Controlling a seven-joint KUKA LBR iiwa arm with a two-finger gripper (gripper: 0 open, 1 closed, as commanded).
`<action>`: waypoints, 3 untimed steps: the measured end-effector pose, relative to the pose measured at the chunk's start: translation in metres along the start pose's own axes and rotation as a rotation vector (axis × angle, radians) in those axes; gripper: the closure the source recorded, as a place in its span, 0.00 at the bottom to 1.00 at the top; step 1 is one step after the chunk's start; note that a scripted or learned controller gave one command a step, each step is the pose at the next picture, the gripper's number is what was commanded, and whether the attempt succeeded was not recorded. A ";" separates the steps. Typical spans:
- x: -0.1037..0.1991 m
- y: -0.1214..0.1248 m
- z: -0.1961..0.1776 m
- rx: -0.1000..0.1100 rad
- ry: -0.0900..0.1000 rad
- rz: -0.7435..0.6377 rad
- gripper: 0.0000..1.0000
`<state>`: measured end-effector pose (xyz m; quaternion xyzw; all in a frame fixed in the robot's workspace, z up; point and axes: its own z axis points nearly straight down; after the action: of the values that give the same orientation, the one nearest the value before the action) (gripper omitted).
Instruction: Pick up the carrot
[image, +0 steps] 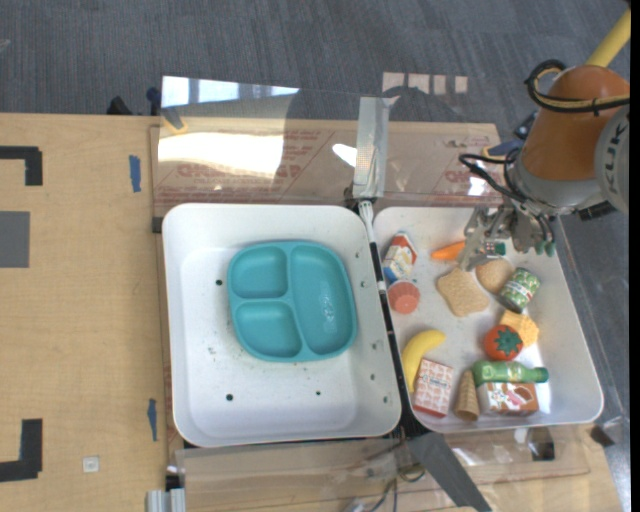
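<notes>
In the camera view we find the carrot (449, 251) in the right bin (583, 352), near its upper edge, lying flat on the white floor. The pincer (497, 238) hangs just to the carrot's right, with its metal fingers partly over the carrot's thick end; we cannot tell whether they stand apart or together, and we see nothing clamped between them. The carrot's long axis runs roughly left to right, slightly tilted, its narrow tip pointing left, away from the pincer. It is a smooth orange tapered toy. Just below it lie a flat speckled cracker (462, 293) and a tan bread roll (493, 273). The left bin (190, 330) holds a teal divided tray (292, 300).
</notes>
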<state>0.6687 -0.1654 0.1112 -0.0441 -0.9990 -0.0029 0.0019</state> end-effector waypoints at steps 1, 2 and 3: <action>0.005 0.001 0.000 -0.004 0.029 0.000 0.00; 0.006 -0.021 0.022 -0.009 0.032 0.133 0.00; -0.002 -0.022 0.006 -0.004 -0.009 0.133 1.00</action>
<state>0.6689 -0.1872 0.1054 -0.1106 -0.9939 -0.0045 -0.0023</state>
